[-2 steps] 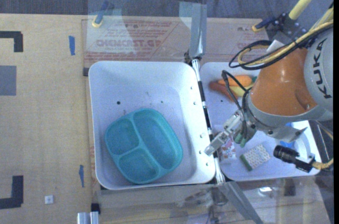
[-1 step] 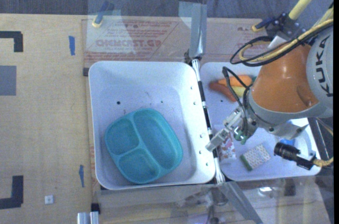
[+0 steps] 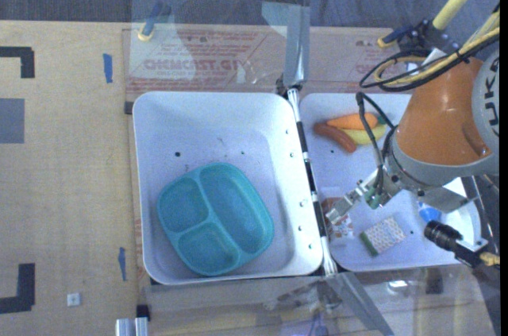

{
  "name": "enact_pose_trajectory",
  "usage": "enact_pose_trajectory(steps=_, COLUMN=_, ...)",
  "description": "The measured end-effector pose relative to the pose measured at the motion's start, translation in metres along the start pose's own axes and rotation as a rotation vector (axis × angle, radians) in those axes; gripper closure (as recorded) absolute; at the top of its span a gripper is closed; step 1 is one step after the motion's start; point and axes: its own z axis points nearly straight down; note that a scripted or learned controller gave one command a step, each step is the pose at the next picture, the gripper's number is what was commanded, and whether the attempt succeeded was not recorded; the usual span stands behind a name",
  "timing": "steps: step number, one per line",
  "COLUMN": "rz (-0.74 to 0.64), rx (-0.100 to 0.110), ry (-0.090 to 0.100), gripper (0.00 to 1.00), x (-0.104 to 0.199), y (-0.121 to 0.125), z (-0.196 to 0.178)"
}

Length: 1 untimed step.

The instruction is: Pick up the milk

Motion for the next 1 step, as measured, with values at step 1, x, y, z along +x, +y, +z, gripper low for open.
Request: enact_pose_trajectory(steps=1, rz=-0.24, rx=0.002, ry=0.003, gripper=1.0, x=0.058, y=0.0363, z=0.0001)
